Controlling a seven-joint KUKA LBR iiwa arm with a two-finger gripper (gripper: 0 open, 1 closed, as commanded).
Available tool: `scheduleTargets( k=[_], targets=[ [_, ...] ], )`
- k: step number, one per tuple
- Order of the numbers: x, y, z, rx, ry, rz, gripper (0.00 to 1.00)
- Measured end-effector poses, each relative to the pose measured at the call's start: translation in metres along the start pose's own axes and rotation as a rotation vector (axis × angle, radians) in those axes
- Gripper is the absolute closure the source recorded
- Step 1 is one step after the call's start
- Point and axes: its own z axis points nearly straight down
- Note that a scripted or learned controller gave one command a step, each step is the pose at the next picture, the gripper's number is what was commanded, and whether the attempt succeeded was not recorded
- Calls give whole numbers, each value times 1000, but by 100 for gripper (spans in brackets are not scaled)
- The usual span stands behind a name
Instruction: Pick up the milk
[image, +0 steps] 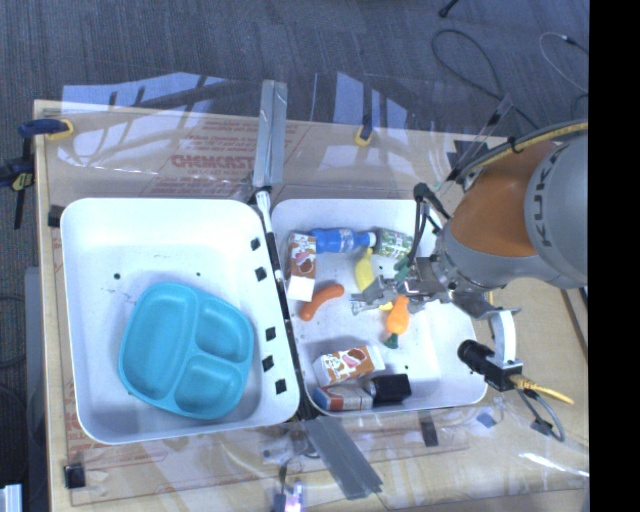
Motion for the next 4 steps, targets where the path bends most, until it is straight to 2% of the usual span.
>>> scheduleTargets(
  k=[1,2,3,4],
  targets=[
    [43,-14,100,-2,-4,-119,0],
    [43,-34,83,0,1,-270,0],
    [42,-32,73,-3,-1,-275,100],
    [42,-33,73,-2,-1,-275,0]
  ],
)
